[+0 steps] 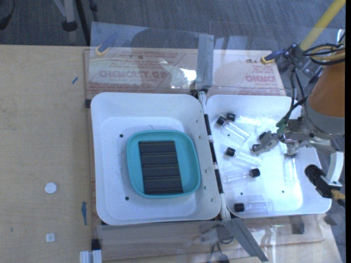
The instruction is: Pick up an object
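Observation:
Several clear vials with black caps lie scattered in the right bin: one near the back, one in the middle, one with its cap to the right, and one by the front wall. My gripper hangs over the middle of this bin, right of the middle vial and apart from it. Nothing shows in its grasp. The left bin holds a teal dish with a dark ridged block lying in it.
The grey arm with its orange band and cables enters from the right over the right bin's far edge. A divider ridge separates the bins. Clear sheeting lies behind them. The tan bench spreads to the left.

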Action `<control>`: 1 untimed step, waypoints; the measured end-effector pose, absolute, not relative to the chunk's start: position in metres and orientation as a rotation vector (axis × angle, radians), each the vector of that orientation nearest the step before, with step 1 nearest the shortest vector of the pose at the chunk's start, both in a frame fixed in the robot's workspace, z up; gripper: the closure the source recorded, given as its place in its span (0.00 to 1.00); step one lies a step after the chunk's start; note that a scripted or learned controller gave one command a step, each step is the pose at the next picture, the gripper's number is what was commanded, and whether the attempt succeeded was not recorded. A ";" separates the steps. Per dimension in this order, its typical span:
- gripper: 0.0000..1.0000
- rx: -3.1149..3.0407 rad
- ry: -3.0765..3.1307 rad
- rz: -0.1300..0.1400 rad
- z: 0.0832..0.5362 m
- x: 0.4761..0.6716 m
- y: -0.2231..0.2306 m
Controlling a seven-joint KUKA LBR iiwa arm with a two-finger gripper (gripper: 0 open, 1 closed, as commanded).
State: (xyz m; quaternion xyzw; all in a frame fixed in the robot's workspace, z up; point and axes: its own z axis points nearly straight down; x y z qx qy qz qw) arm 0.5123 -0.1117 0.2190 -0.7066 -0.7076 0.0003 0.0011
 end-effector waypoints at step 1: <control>0.00 -2.187 -2.258 0.000 0.139 0.570 -0.164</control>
